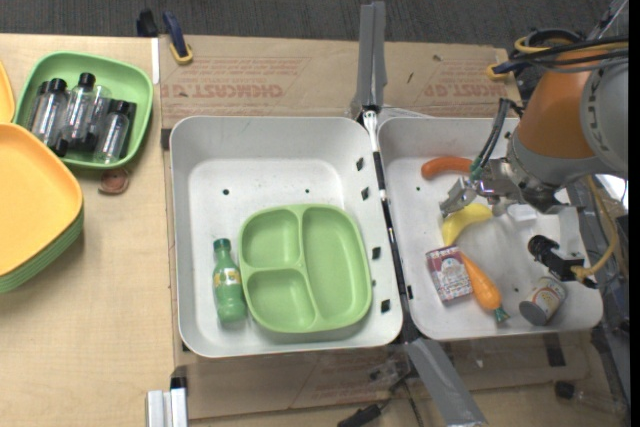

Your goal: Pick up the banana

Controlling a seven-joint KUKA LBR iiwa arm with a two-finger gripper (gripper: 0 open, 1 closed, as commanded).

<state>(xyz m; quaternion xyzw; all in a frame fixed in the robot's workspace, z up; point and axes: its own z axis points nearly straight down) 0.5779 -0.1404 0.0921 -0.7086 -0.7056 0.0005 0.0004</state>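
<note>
The yellow banana (466,221) lies in the right bin (420,310), left of its middle. My gripper (467,197) hangs right over the banana's upper end and covers part of it. I cannot make out whether it touches the fruit. The grey arm with its orange band (560,120) reaches in from the right.
The right bin also holds an orange pepper-like piece (445,166), a red-and-white packet (449,274), a carrot (482,284) and a small can (541,301). In the left bin (200,155) are a green divided plate (305,267) and a green bottle (228,281). On the bench's left stand a green tray of bottles (85,110) and stacked orange plates (35,210).
</note>
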